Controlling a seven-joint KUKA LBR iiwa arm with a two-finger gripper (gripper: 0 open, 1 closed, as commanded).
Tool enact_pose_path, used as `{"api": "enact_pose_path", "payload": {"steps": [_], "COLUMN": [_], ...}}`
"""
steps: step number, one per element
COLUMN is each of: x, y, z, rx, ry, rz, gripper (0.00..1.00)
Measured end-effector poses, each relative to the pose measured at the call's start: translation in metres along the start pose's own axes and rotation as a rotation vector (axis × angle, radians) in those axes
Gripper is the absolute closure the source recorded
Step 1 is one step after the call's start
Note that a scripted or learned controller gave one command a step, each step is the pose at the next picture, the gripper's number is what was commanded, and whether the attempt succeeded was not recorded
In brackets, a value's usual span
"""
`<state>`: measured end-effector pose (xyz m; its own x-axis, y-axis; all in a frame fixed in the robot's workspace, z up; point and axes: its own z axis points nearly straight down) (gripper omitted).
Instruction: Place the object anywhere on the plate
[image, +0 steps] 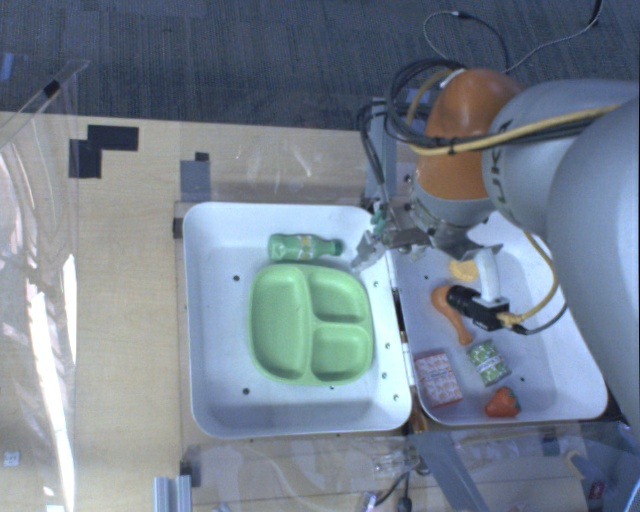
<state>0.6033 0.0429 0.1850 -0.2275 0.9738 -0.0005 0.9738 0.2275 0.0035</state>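
A green bottle (305, 246) lies on its side in the left bin (215, 300), just beyond the far edge of the green divided plate (308, 324) (touching or not, I cannot tell). The gripper (372, 243) hangs just right of the bottle, near the bins' shared wall; its state cannot be told. The right bin (570, 360) holds an orange utensil (450, 312), small packets (437, 377) and a strawberry (502, 402).

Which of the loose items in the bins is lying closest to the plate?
The green bottle, on its side just above the green plate in the left bin; the others lie in the right bin.
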Motion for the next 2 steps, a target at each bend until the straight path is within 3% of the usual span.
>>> {"api": "enact_pose_path", "payload": {"steps": [1,2], "x": [0.0249,0.0263], "y": [-0.0098,-0.0042], "z": [0.0234,0.0286], "rx": [-0.021,-0.042], "ry": [-0.019,-0.03], "rz": [-0.118,-0.116], "gripper": [0.0,0.0]}}
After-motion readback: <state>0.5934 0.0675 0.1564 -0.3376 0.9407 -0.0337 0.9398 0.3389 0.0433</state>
